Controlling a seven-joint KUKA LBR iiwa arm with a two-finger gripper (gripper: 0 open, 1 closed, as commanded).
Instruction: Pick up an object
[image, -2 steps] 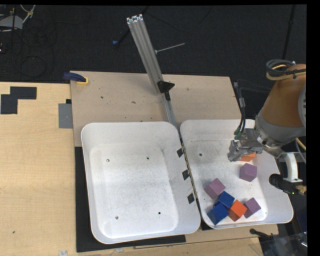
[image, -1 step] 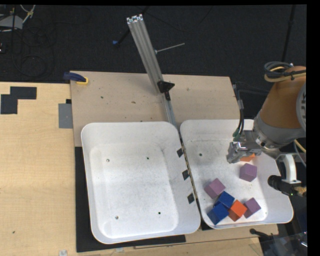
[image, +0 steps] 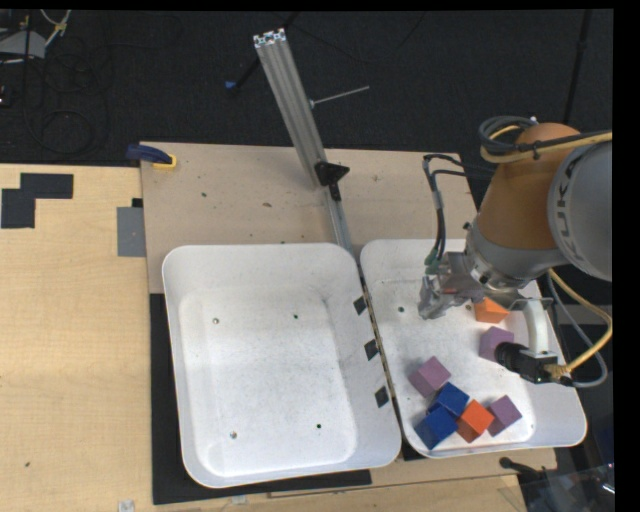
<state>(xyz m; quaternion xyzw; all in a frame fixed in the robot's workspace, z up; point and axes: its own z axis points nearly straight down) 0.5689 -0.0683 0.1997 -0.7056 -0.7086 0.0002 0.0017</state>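
Your gripper (image: 433, 300) hangs over the right bin (image: 400, 290); jaws too blurred to tell. Arm partly hides an orange block (image: 491, 311). Purple and blue blocks (image: 445, 405) cluster at that bin's near end.

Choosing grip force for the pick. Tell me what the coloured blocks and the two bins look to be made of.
Coloured blocks: the purple block, blue block and orange block look like foam or painted wood; matte faces, no glare, crisp edges. Which of the two, I cannot tell.
Bins: the left bin and right bin look like thin moulded white plastic; rounded corners, raised lips, a slight sheen, dark speckles.
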